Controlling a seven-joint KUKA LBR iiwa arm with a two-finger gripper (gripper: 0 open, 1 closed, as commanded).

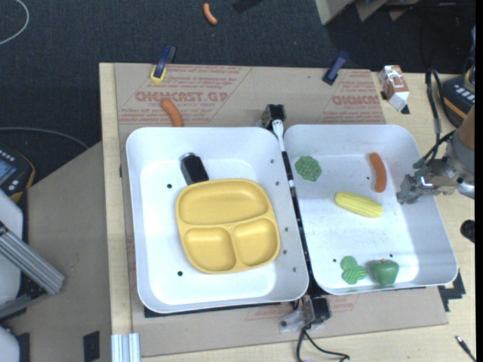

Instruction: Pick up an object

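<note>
Hovering my hand (408, 189) at the right bin's (423, 270) far edge; can't tell its state. Nearest target, the sausage (378, 172), lies just beside — I'd centre over it, then descend straight.

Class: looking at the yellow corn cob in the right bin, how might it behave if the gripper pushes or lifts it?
The corn cob looks rounded and elongated, so it would probably roll if nudged sideways. Likely light, stiff plastic; its glossy surface might slip.

Dark carpet floor (90, 21) surrounds the brown board (226, 89); a small orange item (210, 13) lies beyond its far edge.
</note>
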